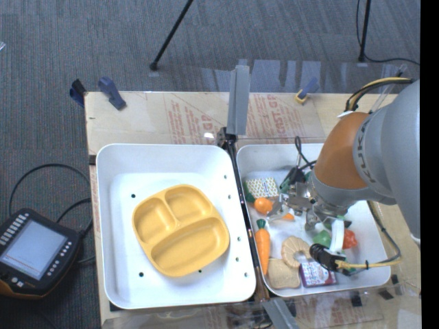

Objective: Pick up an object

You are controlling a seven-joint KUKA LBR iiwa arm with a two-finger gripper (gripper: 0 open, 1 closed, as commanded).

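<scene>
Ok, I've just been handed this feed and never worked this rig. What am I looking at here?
One camera looks down at a slant on a bench with two shallow white bins. The grey robot arm with an orange band reaches in from the right over the right-hand bin. That bin holds small toy food: an orange plastic carrot, a small orange ball, a tan ring-shaped biscuit and more. The left-hand bin holds a yellow plastic divided plate. The arm's wrist sits low among the toys; I cannot tell whether it holds anything.
</scene>
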